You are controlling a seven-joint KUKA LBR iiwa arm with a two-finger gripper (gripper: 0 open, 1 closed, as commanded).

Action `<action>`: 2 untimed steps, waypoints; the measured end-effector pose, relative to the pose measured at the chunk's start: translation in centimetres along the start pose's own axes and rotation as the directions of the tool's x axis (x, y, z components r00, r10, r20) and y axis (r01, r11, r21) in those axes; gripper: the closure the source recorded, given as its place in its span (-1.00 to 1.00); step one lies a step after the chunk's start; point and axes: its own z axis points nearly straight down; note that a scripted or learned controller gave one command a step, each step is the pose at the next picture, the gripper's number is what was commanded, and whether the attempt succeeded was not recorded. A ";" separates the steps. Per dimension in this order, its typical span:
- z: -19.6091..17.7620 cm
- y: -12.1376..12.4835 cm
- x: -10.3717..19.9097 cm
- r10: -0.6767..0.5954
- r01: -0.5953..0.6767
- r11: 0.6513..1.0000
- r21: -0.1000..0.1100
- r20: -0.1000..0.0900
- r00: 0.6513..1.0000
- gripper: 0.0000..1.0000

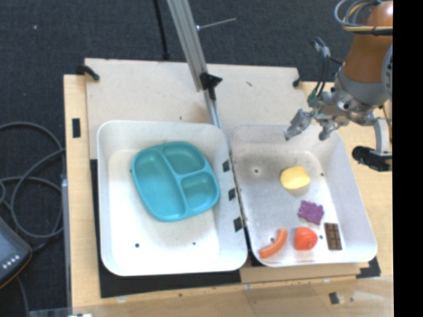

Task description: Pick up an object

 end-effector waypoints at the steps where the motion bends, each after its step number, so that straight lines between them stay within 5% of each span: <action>1: 0.0 0.0 0.0 -0.001 0.001 1.000 0.001 0.001 1.000 -1.00; 2: 6.3 0.0 -0.3 0.003 -0.003 1.000 0.006 0.000 1.000 -1.00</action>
